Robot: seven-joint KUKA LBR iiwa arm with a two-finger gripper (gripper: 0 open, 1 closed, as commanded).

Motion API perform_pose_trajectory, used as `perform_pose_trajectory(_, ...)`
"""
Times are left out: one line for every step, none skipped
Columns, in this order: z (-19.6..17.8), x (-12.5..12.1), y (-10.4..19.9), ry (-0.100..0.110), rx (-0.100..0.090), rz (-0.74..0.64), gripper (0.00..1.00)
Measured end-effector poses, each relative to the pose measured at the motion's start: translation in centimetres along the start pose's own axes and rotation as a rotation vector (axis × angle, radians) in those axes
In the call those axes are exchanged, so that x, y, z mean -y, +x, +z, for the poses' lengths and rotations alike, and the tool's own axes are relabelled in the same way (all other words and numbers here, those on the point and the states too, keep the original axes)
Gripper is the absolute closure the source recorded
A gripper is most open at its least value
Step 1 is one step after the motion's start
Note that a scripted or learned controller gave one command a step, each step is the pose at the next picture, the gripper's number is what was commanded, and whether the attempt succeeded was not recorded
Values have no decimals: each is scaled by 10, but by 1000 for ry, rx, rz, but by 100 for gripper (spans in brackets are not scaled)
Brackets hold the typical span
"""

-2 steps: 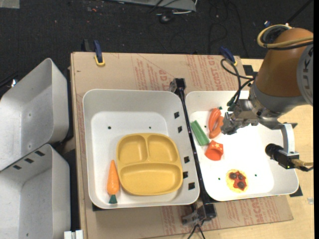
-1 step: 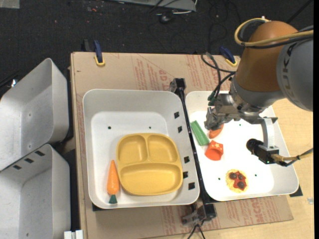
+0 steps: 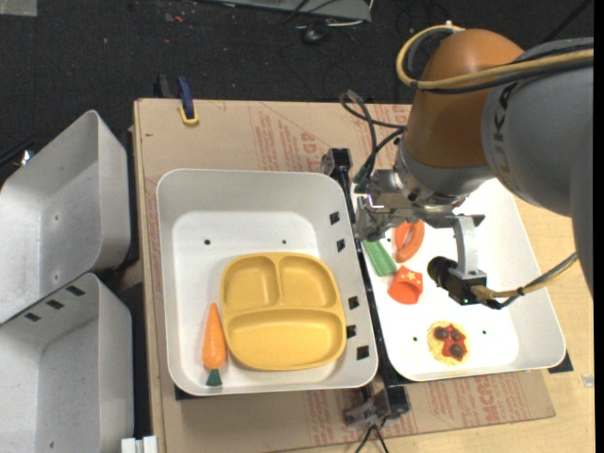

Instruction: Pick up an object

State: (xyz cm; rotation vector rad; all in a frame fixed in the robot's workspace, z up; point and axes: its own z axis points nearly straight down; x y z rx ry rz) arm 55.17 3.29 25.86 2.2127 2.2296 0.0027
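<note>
The right bin holds a green stick, an orange curved piece, an orange cup-shaped piece and a small yellow disc with red toppings. My gripper hangs under the orange band of the arm, low over the bin's left side, just above the curved piece and the green stick. The wrist hides its tips. No object visibly hangs from it.
In the left bin lie a yellow divided plate and a toy carrot beside it. A black part on a white bracket hangs from the arm over the right bin. White containers stand at the far left.
</note>
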Motion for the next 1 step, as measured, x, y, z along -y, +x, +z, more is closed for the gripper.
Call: perform_pose_trajectory(1, -6, 47, 0, 0, 0, 100)
